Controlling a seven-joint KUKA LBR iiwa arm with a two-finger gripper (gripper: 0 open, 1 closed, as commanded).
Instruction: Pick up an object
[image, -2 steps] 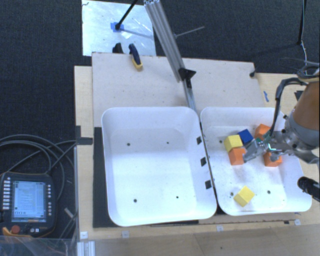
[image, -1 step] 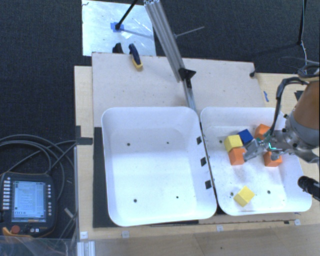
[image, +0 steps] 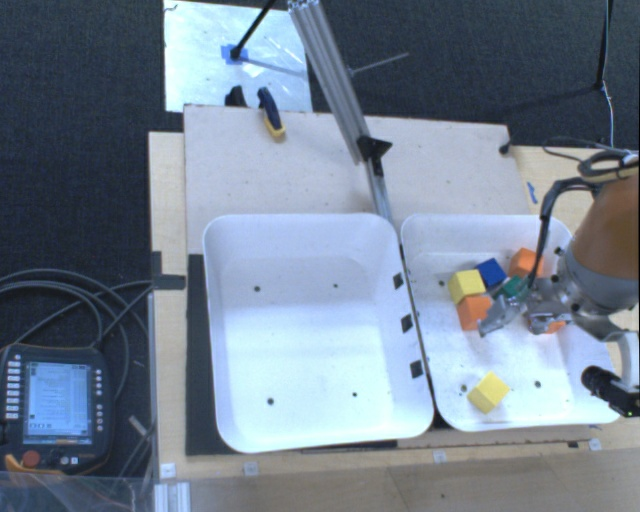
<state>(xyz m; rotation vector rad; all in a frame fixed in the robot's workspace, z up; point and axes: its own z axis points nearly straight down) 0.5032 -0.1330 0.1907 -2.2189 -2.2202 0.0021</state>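
The right bin (image: 440, 405) has bare white floor along its near half, where 1 yellow cube (image: 488, 392) sits alone. By its far wall cluster smooth blocks: yellow (image: 465, 285), blue (image: 491, 272), 2 orange (image: 473, 310). The gripper (image: 520, 312) hangs just right of that orange block, touching or nearly; its spread I cannot tell.

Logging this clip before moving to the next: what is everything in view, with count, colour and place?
bins: 2, white, side by side on the bench
yellow blocks: 2, right bin, one in the cluster, one near the front
orange blocks: 2, right bin, cluster
blue block: 1, right bin, cluster
green piece: 1, right bin, beside the tool
pendant: 1, dark, far left
arm: 1, grey and orange, right
tool: 1, over the cluster
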